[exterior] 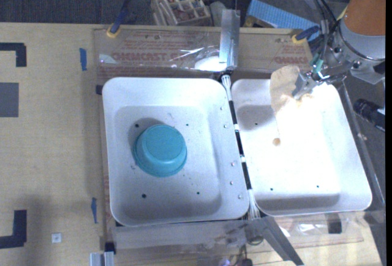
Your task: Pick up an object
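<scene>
A pale beige, flat, rounded object (283, 90) hangs over the far part of the right bin (343, 197) and casts a grey shadow on the bin floor to its left. My gripper (304, 83) is at the object's right edge, its fingers shut on that edge. An upturned blue bowl (160, 149) lies on the floor of the left bin (122, 90), far from the gripper. A small tan scrap (276, 141) lies on the right bin's floor below the held object.
A metal bar (229, 44) stands behind the seam between the bins. Cables and the grey arm (361, 32) crowd the right bin's far right corner. A cardboard strip with plastic wrap (159, 56) runs behind both bins.
</scene>
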Tool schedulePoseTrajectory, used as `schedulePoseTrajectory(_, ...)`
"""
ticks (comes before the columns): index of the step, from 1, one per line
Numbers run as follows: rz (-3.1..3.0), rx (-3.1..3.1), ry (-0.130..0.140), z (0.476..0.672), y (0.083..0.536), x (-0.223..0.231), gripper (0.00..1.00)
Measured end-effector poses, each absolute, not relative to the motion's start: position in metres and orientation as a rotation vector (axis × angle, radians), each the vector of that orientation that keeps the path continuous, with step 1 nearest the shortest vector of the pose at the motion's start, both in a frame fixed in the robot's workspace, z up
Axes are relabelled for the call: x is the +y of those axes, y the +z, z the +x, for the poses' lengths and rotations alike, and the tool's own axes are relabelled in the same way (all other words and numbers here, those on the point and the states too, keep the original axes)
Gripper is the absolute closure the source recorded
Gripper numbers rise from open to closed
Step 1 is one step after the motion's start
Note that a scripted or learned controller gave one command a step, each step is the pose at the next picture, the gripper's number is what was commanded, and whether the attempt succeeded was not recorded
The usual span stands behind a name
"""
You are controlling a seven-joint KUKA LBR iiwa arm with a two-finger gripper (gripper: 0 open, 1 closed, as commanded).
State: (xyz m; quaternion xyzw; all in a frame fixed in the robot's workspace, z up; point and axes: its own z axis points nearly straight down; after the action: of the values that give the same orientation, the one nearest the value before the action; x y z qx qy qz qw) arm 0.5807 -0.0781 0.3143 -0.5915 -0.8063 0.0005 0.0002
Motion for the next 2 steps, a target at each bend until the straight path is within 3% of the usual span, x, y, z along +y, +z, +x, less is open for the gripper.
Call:
schedulePoseTrajectory(1, -1.739, -2.616, 0.001, 0.637, 0.21, -0.05, 1.0)
schedulePoseTrajectory(2, -1.908, -2.495, 0.001, 0.657, 0.116, -0.1, 1.0)
